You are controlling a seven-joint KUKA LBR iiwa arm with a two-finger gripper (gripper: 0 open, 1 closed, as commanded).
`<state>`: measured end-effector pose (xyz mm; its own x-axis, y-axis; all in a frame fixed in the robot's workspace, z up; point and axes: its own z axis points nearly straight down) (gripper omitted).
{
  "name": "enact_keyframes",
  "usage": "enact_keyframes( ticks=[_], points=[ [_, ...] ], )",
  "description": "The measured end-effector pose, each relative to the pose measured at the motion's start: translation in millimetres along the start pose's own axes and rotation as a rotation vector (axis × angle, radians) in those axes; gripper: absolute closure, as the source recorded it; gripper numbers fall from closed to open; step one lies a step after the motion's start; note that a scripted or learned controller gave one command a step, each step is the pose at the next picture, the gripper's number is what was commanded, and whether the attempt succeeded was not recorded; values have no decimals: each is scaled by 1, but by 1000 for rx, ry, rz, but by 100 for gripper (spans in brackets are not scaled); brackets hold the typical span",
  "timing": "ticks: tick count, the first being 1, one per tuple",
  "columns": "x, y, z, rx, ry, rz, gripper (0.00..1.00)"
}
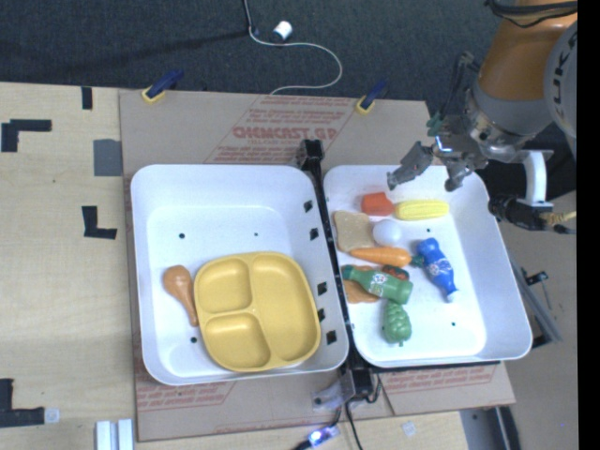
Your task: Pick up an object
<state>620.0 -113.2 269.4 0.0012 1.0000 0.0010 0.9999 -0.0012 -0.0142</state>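
My gripper (433, 171) hangs open above the far edge of the right bin (487, 289), with nothing between its fingers. Just below it lie a yellow corn cob (422, 210) and a red piece (376, 203). Further down the bin hold a white egg (387, 232), an orange carrot (380, 255), a tan bread slice (352, 229), a blue bottle (436, 265), a green bottle (380, 283) and a green lumpy vegetable (397, 322).
The left bin (187, 204) holds a yellow divided plate (255, 309) and a brown drumstick (180, 289). A black hinge strip (324, 242) runs between the bins. A white cable (300, 54) lies on the dark floor beyond the bench.
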Motion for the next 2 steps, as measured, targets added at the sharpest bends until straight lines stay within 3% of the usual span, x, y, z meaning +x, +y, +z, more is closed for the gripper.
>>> enact_keyframes(
  ticks=[1,2],
  points=[
    [0,2,-8,-13,-1,-3,0],
    [7,-1,39,-9,-1,-2,0]
  ],
)
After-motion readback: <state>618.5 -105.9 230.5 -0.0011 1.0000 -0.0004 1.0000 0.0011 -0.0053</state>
